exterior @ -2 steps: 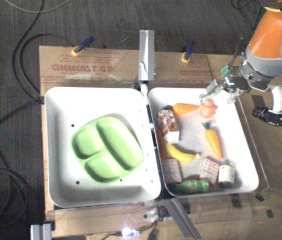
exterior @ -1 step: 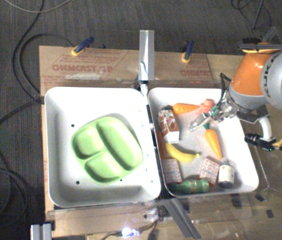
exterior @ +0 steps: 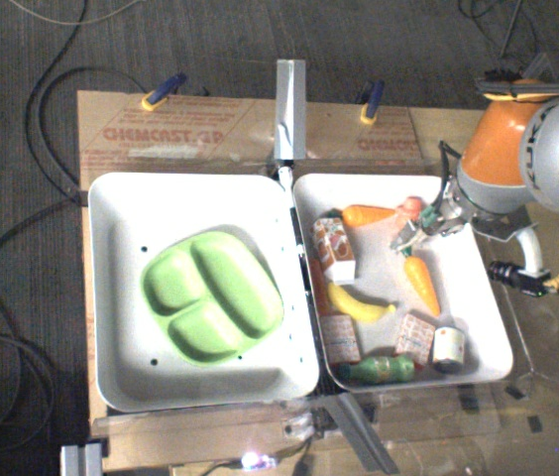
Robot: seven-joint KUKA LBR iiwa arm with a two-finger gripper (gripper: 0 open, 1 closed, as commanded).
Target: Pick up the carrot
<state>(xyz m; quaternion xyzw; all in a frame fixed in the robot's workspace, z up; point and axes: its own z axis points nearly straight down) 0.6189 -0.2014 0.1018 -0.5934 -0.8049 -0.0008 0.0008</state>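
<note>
plastic green divided tray [exterior: 212, 297] sat in the left white bin [exterior: 111, 266]. at three o'clock, the tapered orange toy carrot [exterior: 421, 283] lay in the right bin [exterior: 483, 296], probably light, stiff, slippery; best pinched mid-body. just above, the two-finger gripper [exterior: 413, 234] hung partly open, holding nothing.

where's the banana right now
The curved yellow banana lies in the right white bin, near its middle, left of the small orange carrot and just above a patterned box.

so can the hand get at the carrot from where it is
Probably yes: the hand hovers just above the carrot, whose upper side lies bare in the right bin, with the banana lying apart.
</note>
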